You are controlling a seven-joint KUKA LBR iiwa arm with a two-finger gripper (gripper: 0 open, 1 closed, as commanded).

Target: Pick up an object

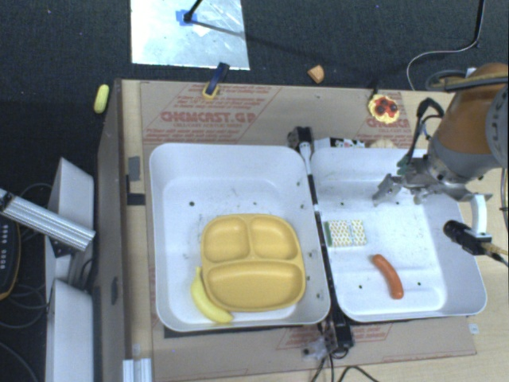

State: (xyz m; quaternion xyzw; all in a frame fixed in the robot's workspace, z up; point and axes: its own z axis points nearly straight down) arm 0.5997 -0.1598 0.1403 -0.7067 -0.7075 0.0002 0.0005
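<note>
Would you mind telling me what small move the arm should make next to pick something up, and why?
Probably shift the claw toward the near side of the right bin until it is above the sausage, then descend. The claw hovers over the bin's far part with nothing beneath it, while the sausage lies alone on the floor, apart from the checkered tile.

We see open floor in the right bin (445, 293) at twelve o'clock of the sausage (388, 276); the patterned card (346, 232) blocks ten o'clock.
</note>
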